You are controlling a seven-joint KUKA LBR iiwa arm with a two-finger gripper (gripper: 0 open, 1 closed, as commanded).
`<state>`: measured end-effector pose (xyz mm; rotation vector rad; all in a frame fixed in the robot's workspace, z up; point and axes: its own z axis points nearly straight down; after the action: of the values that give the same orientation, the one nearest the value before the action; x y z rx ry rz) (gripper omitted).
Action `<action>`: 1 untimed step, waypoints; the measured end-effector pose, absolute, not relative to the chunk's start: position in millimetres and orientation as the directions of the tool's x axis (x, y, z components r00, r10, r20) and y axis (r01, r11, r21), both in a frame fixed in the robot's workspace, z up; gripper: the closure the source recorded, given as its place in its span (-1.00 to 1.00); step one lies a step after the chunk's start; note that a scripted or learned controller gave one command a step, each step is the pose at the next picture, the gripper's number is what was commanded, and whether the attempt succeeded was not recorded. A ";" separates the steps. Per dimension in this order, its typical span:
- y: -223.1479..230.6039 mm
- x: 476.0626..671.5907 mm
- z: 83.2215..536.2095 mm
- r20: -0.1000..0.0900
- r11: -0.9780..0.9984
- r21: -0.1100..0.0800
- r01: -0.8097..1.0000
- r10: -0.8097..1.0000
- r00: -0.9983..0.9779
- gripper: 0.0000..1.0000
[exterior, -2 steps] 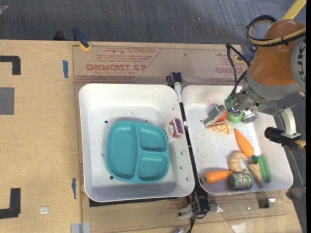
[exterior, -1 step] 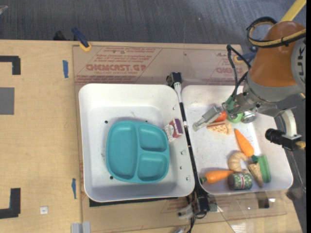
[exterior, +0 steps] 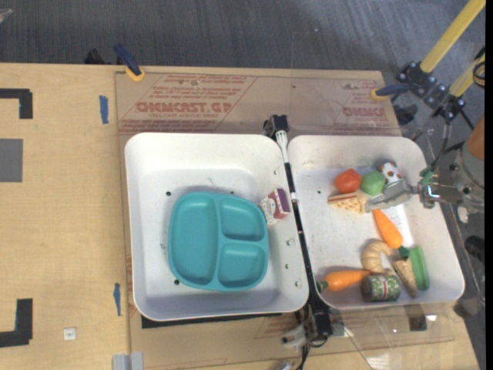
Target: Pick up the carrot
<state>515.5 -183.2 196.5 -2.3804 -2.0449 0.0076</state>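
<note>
An orange carrot (exterior: 346,280) with a green tip at its left end lies near the front of the right bin (exterior: 316,230). A second orange, carrot-like piece (exterior: 387,229) lies slanted in the middle right of that bin. My gripper (exterior: 379,201) reaches in from the right, low over the bin, pointing left. Its tip sits just above that second orange piece and beside a pale cracker-like piece (exterior: 347,202). I see nothing held in it.
A red tomato (exterior: 347,180), a green ball (exterior: 373,183) and a white-red toy (exterior: 390,169) crowd the bin's back. A beige piece (exterior: 375,254), green can (exterior: 381,287) and green stick (exterior: 418,266) lie by the front carrot. The left bin holds a teal plate (exterior: 218,240) and a small packet (exterior: 276,205).
</note>
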 end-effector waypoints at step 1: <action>-179.8 528.5 147.3 -0.001 -0.053 0.022 0.998 0.999 0.053 -1.00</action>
<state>528.5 -179.8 147.3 -2.2915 -2.1734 -0.0225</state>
